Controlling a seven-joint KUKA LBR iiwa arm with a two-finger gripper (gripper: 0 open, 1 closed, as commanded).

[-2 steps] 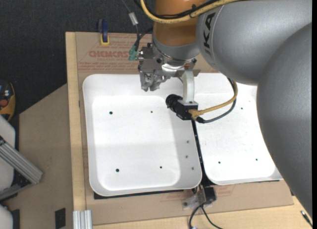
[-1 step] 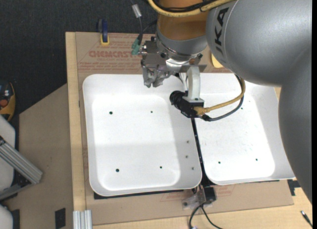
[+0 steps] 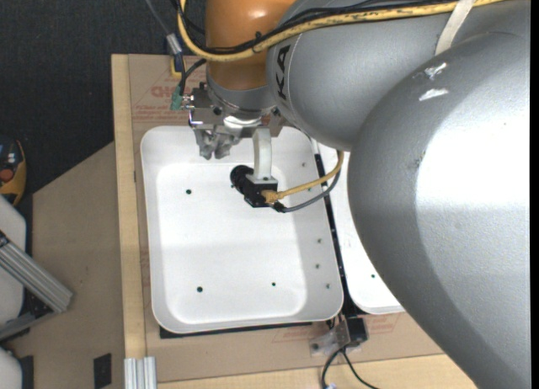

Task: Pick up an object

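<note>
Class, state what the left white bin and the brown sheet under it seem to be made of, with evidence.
The left bin: probably moulded plastic, smooth, slightly glossy; rounded corners and soft sheen. The brown sheet: likely cardboard, matt; red printing near its top edge.

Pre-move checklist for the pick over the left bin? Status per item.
1. Gripper over the left bin: ok, above its far end.
2. Object to pick below the gripper: not ok, bare white floor there.
3. Gap to that bin's far wall: cannot tell from this slanted view.
4. Right bin contents: cannot tell, the arm covers most of it.
5. Left bin flat on the bench: ok.
</note>
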